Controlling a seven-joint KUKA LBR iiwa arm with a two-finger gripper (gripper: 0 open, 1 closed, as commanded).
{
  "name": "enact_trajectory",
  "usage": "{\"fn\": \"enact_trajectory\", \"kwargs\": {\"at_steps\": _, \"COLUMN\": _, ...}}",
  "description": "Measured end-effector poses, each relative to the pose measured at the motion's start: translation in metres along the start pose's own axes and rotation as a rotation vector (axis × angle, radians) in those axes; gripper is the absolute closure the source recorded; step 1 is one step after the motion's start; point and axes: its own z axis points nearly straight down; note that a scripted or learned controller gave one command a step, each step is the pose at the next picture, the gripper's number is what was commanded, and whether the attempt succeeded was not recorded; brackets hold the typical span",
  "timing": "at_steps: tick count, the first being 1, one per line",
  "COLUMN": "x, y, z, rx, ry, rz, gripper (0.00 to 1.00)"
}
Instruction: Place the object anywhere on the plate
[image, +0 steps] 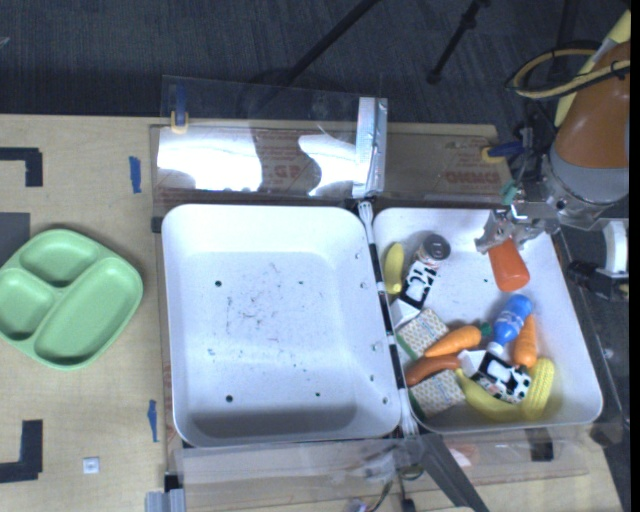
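Note:
A green divided plate (68, 297) lies on the wooden bench at the far left, outside both bins. My gripper (503, 236) hangs over the upper right part of the right bin (585, 385). An orange bottle-like object (510, 266) sits directly under it, touching or nearly touching the gripper's tip. Whether that object is gripped or just lying on the bin floor cannot be made out. The arm's grey body and orange band (592, 125) reach in from the upper right.
The right bin holds several items: a yellow banana (395, 265), a black-and-white bottle (422, 281), a grey lid (435, 245), a carrot (452, 342), a blue bottle (510, 318), a cow toy (503, 376). The left bin (270, 310) stands between this bin and the plate.

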Motion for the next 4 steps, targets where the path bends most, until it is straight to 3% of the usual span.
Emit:
{"fn": "enact_trajectory", "kwargs": {"at_steps": 1, "x": -0.013, "y": -0.016, "z": 0.003, "rx": 0.003, "ry": 0.001, "rz": -0.02, "gripper": 1.0}}
{"fn": "enact_trajectory", "kwargs": {"at_steps": 2, "x": 0.026, "y": -0.025, "z": 0.033, "rx": 0.004, "ry": 0.001, "rz": 0.003, "gripper": 1.0}}
{"fn": "enact_trajectory", "kwargs": {"at_steps": 3, "x": 0.123, "y": -0.101, "z": 0.026, "rx": 0.005, "ry": 0.001, "rz": -0.061, "gripper": 1.0}}
{"fn": "enact_trajectory", "kwargs": {"at_steps": 4, "x": 0.175, "y": -0.081, "z": -0.034, "rx": 0.002, "ry": -0.001, "rz": -0.041, "gripper": 1.0}}
